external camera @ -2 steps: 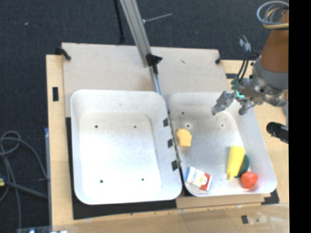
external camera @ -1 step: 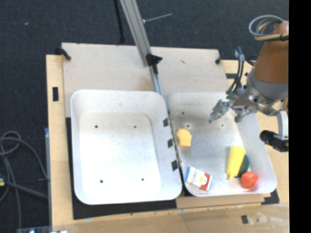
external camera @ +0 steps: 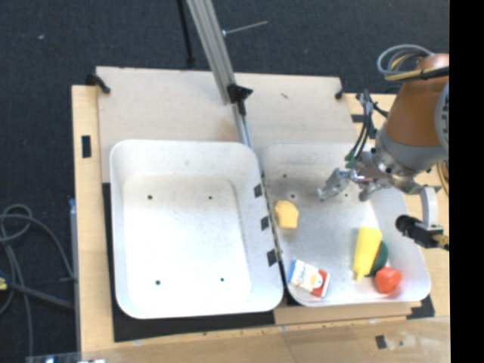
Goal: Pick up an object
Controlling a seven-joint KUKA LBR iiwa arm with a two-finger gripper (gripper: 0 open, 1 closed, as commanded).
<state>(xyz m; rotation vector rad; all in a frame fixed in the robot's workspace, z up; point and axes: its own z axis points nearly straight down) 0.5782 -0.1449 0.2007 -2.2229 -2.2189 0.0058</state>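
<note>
My gripper (external camera: pixel 349 188) hangs over the upper part of the right bin (external camera: pixel 318 157), its two fingers spread open with nothing between them. Below and left of it lies a small yellow lump (external camera: pixel 286 214) near the bin's left wall. A long yellow piece (external camera: pixel 367 249) lies lower right, leaning against a green piece (external camera: pixel 382 254). A red round piece (external camera: pixel 387 280) sits near the front right corner. At the front of the bin rests a white and red carton (external camera: pixel 309 278).
The left bin (external camera: pixel 189 225) stands beside the right one, their walls touching. A slanted metal rail (external camera: pixel 215 44) runs from the top down to the bins' junction. Cables lie on the floor at left.
</note>
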